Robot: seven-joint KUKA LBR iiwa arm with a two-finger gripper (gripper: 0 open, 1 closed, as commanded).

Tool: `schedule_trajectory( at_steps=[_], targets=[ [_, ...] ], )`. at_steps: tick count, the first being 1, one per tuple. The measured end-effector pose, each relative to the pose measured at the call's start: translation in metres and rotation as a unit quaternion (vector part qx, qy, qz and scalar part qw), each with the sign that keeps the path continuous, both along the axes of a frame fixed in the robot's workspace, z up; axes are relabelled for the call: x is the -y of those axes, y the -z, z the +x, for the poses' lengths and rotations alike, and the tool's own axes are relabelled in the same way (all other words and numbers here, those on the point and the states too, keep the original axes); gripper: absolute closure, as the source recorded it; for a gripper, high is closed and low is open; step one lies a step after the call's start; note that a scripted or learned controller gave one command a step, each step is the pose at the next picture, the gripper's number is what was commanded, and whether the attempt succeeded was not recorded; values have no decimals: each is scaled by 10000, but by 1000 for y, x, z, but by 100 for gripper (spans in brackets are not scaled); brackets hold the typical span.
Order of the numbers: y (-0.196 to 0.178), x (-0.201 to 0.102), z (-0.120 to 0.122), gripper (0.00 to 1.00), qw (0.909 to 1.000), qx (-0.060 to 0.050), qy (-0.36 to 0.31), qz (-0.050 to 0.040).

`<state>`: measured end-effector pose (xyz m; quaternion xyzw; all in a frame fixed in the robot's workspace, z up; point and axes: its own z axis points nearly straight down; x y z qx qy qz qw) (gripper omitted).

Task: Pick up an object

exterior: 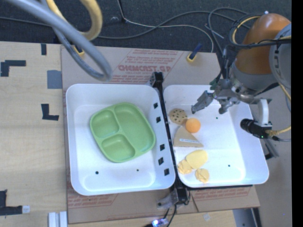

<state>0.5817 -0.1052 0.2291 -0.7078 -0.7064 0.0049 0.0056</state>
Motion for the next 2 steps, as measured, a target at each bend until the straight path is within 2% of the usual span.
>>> schedule_trajectory(
  at_steps=[1, 2],
  targets=[
    [-7, 0, 3, 0, 10000, 65, -15, -6],
    [47, 6, 10, 0, 10000, 52, -13, -10]
  ],
)
